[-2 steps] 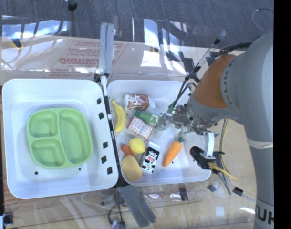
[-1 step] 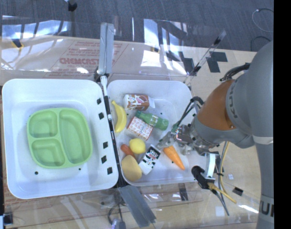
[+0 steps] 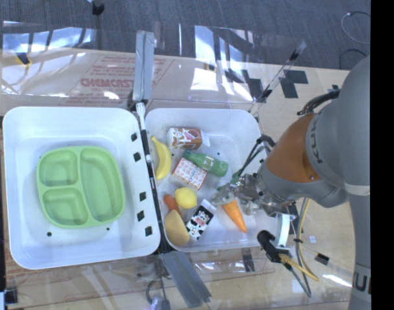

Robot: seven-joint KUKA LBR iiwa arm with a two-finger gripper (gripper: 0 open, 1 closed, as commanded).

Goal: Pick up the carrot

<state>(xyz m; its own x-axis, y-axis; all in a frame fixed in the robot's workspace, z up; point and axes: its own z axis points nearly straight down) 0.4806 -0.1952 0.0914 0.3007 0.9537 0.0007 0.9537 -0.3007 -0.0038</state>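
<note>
Just below the pincer (image 3: pixel 241 189) lies the carrot (image 3: pixel 234 215); its grip state cannot be told.

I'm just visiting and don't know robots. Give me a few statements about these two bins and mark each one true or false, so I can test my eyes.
1. The green divided plate lies in the left bin. True.
2. The carrot lies on the green plate. False: it lies in the right bin, near its front right corner.
3. The arm's gripper is over the right bin, close to the carrot. True.
4. The banana lies against the right bin's right wall. False: it lies along the left wall.
5. The green bottle lies on its side among the other items. True.
</note>
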